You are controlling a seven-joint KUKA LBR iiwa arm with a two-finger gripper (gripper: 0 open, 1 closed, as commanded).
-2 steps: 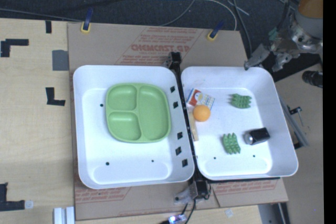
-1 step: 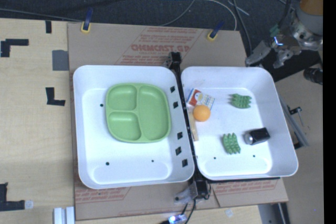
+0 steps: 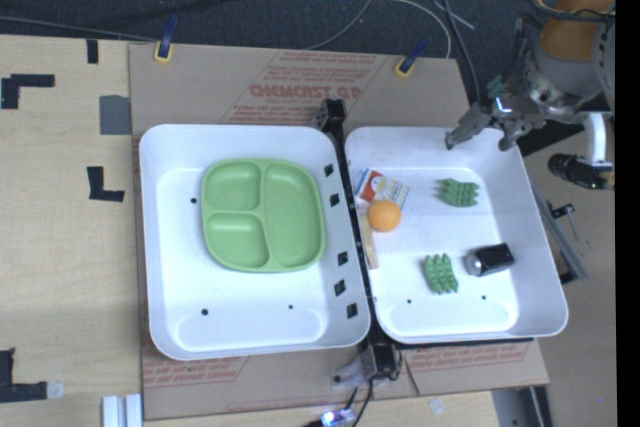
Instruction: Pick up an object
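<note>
Farthest left of the fingers, across the divider, the left bin (image 3: 160, 215) holds a green sectioned plate (image 3: 264, 215), well apart from the gripper. In the right bin (image 3: 540, 300), the nearest things on the left side are a small printed card (image 3: 380, 187) and an orange ball (image 3: 384, 216) touching its lower edge, both down and to the left of the fingers. Further right lie two green ridged pieces: one (image 3: 459, 193) just below the fingers, the other (image 3: 439, 273) lower, towards the front wall. Beside that lower piece sits a black and silver block (image 3: 489, 260), its long axis tilted slightly up to the right.

The gripper (image 3: 483, 133) hovers over the bin's far right rim, fingers (image 3: 459, 135) spread wide with nothing between them. Any object would do; the upper green piece looks the nearest candidate, lying just below and slightly left of the fingers, so a short move towards the front and a descent would likely reach it.
</note>
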